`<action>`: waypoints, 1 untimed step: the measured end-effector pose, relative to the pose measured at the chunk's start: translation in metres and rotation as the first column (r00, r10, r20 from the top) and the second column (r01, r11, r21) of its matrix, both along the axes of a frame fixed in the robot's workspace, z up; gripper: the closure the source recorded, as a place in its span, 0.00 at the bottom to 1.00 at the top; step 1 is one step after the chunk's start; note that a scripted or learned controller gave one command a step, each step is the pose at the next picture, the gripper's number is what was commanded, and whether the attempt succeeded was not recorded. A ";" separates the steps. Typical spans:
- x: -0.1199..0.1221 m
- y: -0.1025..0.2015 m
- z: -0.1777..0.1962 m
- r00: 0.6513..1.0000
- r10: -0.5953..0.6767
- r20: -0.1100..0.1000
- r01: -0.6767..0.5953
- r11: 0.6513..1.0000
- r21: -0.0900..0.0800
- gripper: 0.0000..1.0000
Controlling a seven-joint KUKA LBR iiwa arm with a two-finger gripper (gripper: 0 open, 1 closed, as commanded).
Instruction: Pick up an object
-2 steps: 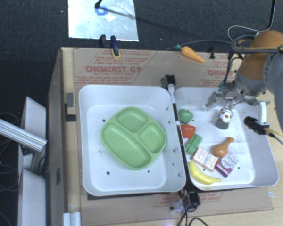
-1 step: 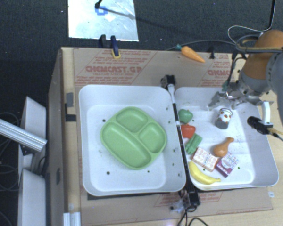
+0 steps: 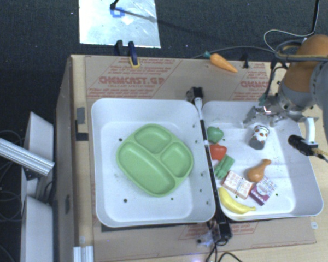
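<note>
arm over the right bin, toys below

the gripper (image 3: 264,113) hangs over the far part of the right bin (image 3: 306,201); i cannot tell how its jaws stand. just beneath it lies a small grey and white toy (image 3: 258,137). nearer the front lie a banana (image 3: 233,201), a drumstick (image 3: 257,171) and a red pepper (image 3: 218,152). a green divided plate (image 3: 154,159) sits in the left bin (image 3: 106,201).

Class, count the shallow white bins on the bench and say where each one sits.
2. One white bin sits on the left and holds a green divided plate. The other white bin sits on the right, touching it, and holds the small toy foods. None seem hidden.
</note>
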State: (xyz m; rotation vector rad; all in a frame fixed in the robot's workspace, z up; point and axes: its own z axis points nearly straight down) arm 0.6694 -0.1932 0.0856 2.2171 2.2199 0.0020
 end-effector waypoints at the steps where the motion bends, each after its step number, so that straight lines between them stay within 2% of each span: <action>1: 0.001 0.000 0.011 1.000 0.001 0.004 -0.001 1.000 -0.001 1.00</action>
